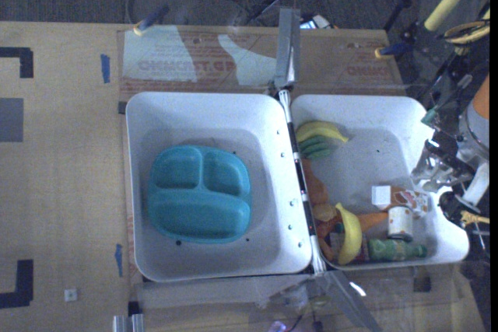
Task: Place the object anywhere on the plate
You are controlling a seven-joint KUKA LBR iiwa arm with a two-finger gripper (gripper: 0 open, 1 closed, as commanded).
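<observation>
A teal plate (200,193) with three compartments lies in the left bin (156,113), and nothing rests on it. The right bin (373,117) holds the loose objects: a yellow and green banana bunch (320,138) at its far left, another yellow banana (350,234) near the front, a white block (380,195), a small can (400,223) and a green bottle (394,249). My gripper (433,171) hangs over the right bin's right rim, a little right of the white block and above the can. No object is seen in it.
A brown and orange pile (317,202) lies along the divider between the bins. An orange piece (373,220) lies beside the can. The metal divider rail (285,58) stands up behind the bins. Cables and clamps crowd the right side.
</observation>
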